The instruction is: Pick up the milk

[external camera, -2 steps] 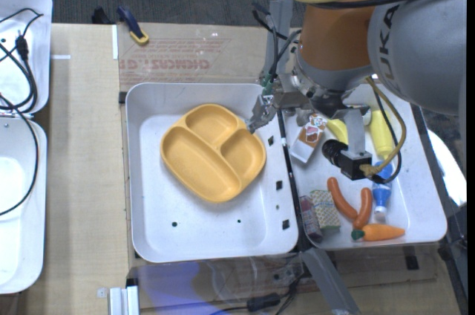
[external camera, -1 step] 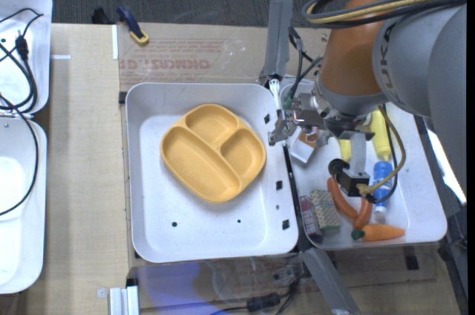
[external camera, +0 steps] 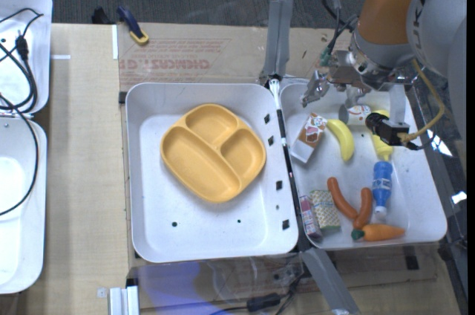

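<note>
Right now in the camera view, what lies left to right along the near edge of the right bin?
Small box → sausages → carrot; the blue bottle stands just behind the carrot, so I leave its place open.

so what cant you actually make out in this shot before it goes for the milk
- Gripper, camera view: small and set against wrist cables, so finger state is unreadable.
- Milk: carton print too small to read.
- Small white item behind the banana: partly covered by the wrist, identity unclear.
- Yellow item: a black connector crosses it.
- Right bin: far corner hidden under the arm.
</note>
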